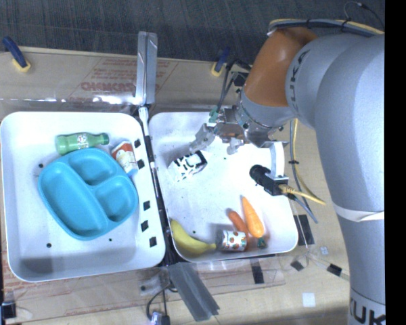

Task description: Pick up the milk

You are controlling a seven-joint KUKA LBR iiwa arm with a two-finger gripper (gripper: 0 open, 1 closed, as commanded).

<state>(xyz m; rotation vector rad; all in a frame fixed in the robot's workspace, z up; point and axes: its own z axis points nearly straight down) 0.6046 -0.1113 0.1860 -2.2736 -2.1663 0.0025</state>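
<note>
The milk carton (189,164) is seen lying tilted just left and near of the gripper (213,135); whether anything is gripped cannot be told.

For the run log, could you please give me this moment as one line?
target: milk carton, right bin | gripper: just above it, not holding | left bin: blue tray, green bottle

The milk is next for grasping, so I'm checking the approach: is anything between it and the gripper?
Nothing visible. The milk lies alone on the right bin floor, with the gripper just up-right of it.
</note>
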